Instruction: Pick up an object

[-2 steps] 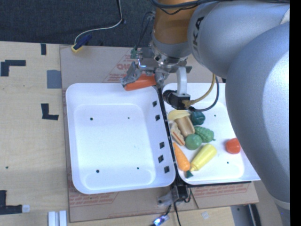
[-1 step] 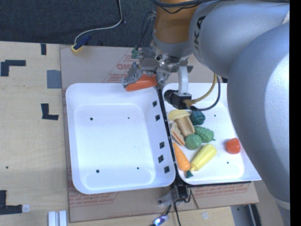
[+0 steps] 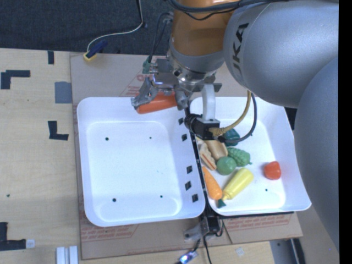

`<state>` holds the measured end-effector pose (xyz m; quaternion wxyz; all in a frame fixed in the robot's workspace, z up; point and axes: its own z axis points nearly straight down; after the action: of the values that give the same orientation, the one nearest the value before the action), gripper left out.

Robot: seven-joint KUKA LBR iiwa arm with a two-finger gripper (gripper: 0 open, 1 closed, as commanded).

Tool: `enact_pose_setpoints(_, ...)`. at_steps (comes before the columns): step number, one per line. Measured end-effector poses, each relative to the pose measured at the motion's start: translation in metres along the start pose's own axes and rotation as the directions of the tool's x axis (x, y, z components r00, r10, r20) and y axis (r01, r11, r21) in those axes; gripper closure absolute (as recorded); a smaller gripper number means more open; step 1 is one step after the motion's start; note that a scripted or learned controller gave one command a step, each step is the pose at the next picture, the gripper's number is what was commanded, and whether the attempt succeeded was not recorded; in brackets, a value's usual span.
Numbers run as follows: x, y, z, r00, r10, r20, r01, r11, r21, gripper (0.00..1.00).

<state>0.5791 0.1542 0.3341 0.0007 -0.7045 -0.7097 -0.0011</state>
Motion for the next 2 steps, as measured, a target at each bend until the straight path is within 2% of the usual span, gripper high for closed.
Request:
enact_pose_setpoints(1,0.086,-0.031,-0.002,1.0,-0.004,0.0,0.004,1.0,0.003,1.0)
enact_pose_setpoints(2,0.081,-0.07,-0.051,1.0,0.002,0.0,-0.002,1.0,0.0,1.0)
